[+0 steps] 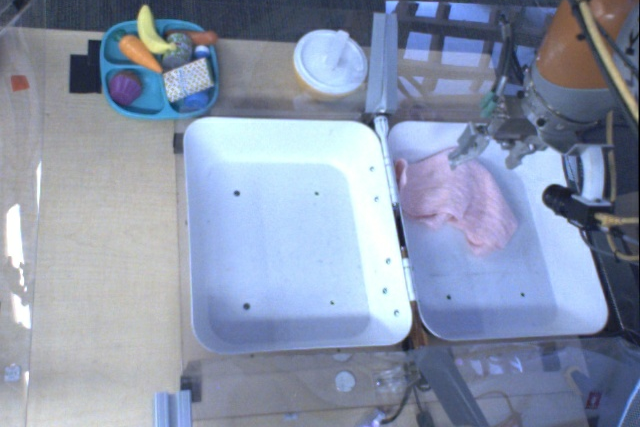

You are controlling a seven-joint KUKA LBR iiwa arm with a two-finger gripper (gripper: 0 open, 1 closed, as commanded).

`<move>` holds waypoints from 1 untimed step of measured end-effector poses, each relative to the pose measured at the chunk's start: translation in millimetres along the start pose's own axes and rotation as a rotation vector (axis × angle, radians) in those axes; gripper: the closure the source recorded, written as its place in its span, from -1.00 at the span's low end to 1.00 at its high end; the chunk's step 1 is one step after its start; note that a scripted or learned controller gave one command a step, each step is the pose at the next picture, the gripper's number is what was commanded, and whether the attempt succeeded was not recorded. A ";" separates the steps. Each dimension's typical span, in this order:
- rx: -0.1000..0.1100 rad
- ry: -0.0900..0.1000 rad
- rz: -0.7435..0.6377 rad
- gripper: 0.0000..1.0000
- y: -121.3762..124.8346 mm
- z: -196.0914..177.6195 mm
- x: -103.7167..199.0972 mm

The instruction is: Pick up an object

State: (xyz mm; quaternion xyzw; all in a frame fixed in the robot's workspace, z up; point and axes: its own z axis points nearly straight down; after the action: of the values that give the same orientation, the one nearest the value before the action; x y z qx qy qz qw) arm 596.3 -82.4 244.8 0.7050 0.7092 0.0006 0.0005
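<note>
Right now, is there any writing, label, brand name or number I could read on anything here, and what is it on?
None can be read.
Patterned packet in the blue compartment tray: its print is too small and blurred to read.
Round white lidded container: no legible marking.
Crumpled pink cloth, two shallow white bins: no text visible.

Even overhead light falling bright on the white bins (290,140), soft shadows pooling along their near walls, glare streaking the clear panel (20,205) at left, edges softening, slight blur throughout.
</note>
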 end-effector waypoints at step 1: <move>0.002 0.000 -0.051 -1.00 -18.2 138.0 -22.8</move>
State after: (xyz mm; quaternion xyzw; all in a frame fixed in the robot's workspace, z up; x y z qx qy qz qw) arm 578.5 -105.2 106.7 0.6868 0.7269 0.0000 -0.0001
